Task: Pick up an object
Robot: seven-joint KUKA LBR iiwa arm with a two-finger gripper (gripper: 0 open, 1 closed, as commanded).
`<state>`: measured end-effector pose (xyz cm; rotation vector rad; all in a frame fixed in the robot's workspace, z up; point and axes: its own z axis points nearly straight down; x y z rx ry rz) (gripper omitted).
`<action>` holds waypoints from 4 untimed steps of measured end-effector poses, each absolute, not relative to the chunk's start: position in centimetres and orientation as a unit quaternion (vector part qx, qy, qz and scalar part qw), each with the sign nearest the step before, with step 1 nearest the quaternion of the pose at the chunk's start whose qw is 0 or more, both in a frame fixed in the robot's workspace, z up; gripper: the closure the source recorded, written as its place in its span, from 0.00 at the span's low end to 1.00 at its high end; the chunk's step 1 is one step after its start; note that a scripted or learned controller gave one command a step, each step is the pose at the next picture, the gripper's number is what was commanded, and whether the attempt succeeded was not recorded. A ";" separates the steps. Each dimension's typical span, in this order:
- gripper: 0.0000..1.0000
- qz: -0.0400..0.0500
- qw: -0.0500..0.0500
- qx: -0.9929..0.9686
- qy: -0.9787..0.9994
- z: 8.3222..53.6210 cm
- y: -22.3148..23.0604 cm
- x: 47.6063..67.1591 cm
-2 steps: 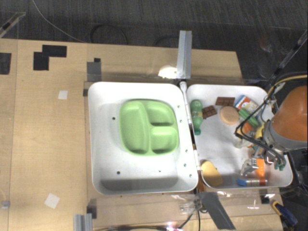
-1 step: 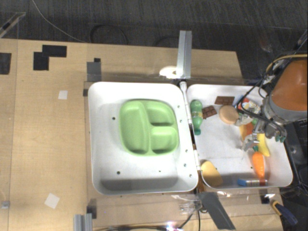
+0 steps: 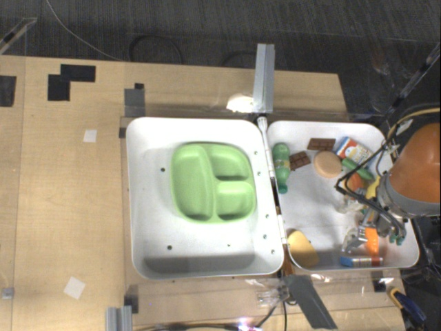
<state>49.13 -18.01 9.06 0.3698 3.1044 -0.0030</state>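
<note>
A wooden bench [image 3: 62, 205] bears two white bins [image 3: 148, 254] — side by side.

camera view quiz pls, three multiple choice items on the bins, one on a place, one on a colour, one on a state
1. Where does the divided tray lie?
A. in the left bin
B. in the right bin
C. on the bare bench

2. What colour is the bottle by the divider between the bins?
A. red
B. green
C. blue

3. How does the divided tray sit?
A. standing on edge
B. flat, compartments facing up
C. flipped over

Answers:
1 A, the tray rests inside the left bin, away from the cluttered right bin.
2 B, the bottle is green from cap to base.
3 B, its three hollow compartments show from above.
</note>
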 end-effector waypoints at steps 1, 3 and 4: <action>1.00 -0.003 0.019 0.115 0.993 10.5 -18.1 49.8; 1.00 -0.001 0.006 -0.061 0.998 17.8 -14.2 53.4; 1.00 -0.001 0.005 -0.181 0.983 16.7 -13.0 53.2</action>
